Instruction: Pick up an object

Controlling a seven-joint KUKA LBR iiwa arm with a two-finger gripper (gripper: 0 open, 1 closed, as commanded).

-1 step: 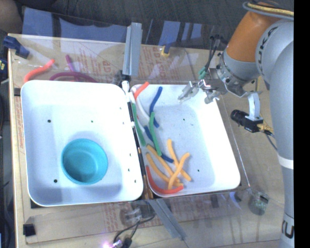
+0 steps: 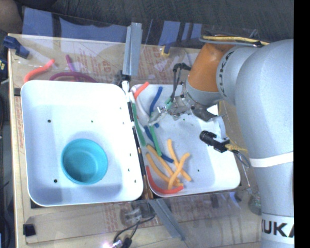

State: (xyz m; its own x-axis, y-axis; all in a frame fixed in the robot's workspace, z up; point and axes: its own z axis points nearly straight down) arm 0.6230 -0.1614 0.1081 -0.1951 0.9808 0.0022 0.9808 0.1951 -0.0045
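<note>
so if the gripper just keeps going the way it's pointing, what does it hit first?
Probably the green strip by the right bin's left wall; the gripper points down and left toward it. Depth is unclear, so bare bin floor might come first.

The robot arm is big, round and smooth, and light grey. An orange band goes around it near the wrist. A thin white ring runs around the grey body lower down. Dark letters saying KUKA sit near the bottom. The end effector is small, silver metal with thin wires.
</note>
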